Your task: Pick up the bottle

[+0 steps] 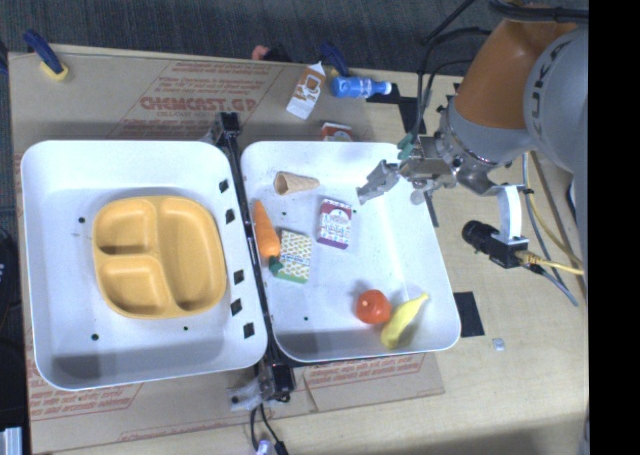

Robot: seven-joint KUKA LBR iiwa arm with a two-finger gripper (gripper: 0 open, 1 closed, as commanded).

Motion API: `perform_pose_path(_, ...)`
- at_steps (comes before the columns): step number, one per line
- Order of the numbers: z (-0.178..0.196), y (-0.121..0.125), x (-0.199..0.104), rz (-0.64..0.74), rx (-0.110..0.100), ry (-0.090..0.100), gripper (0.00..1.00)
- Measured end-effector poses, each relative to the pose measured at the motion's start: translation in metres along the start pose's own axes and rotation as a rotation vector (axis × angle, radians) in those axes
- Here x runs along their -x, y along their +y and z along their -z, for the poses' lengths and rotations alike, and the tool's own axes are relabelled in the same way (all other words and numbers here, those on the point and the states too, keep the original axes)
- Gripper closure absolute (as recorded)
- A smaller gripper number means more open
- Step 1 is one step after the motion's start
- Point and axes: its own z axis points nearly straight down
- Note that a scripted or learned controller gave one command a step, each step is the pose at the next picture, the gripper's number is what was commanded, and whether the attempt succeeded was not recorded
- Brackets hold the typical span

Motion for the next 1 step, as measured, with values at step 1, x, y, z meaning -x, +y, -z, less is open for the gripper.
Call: perform_pose_path(1,0.0101,0.0003,-0.0004,0.005,-0.002,0.001,1.00)
